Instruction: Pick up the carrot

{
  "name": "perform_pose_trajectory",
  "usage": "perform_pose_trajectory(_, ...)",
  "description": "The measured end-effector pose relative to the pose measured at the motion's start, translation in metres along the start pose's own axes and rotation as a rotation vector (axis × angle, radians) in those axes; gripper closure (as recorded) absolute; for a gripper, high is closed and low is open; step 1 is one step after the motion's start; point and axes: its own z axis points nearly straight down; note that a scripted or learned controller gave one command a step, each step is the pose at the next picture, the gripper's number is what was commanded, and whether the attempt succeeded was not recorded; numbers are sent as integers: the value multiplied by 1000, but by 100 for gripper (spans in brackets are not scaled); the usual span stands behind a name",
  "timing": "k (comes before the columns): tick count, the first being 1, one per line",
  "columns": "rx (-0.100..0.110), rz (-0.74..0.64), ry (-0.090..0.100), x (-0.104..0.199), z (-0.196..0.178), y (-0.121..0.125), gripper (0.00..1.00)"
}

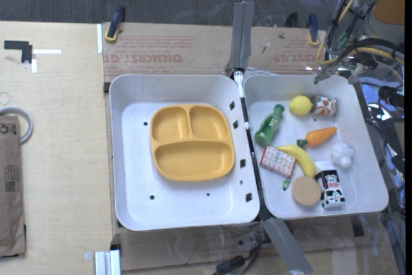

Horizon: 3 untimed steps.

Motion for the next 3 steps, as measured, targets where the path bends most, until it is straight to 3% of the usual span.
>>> perform_pose_trajectory(1,0,118,0,-25,104,-68,0)
perform_pose_trajectory(2,-1,120,-1,-26,95,-67,100)
perform_pose_trajectory(3,-1,114,-1,23,-33,-69,100)
